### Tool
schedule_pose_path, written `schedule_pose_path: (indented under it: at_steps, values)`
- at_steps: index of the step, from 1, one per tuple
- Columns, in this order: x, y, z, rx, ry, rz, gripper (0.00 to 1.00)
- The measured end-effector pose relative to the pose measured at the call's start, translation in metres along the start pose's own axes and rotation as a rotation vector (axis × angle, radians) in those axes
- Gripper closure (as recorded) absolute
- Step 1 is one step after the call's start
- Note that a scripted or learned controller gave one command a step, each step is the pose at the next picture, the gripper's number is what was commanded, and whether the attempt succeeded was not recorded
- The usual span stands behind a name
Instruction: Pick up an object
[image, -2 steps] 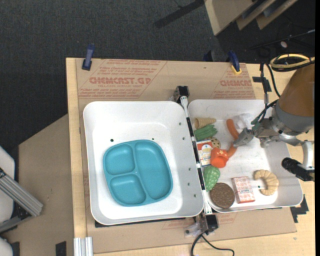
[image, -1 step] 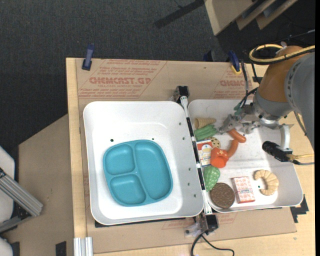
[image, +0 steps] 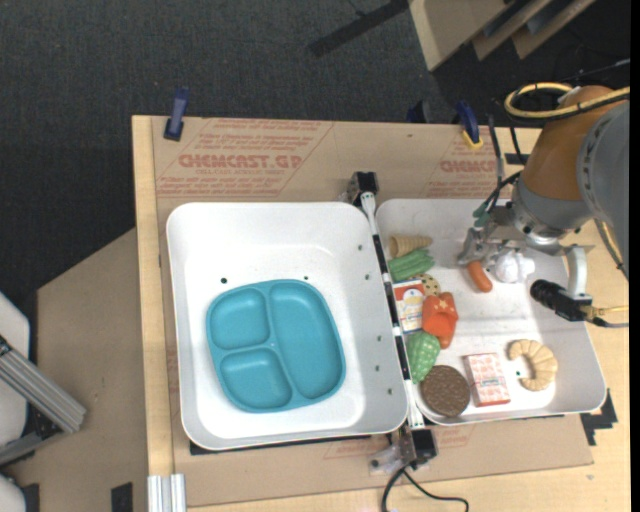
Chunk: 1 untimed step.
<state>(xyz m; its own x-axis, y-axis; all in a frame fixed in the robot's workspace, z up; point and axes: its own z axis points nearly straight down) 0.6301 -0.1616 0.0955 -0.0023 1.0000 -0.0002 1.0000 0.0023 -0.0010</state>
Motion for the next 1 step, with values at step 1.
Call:
schedule_pose_path:
  at_steps: [1]
  values:
    - [0.0956,0.0091,-0.0964,-0.013,0.003,-0.008,1.00]
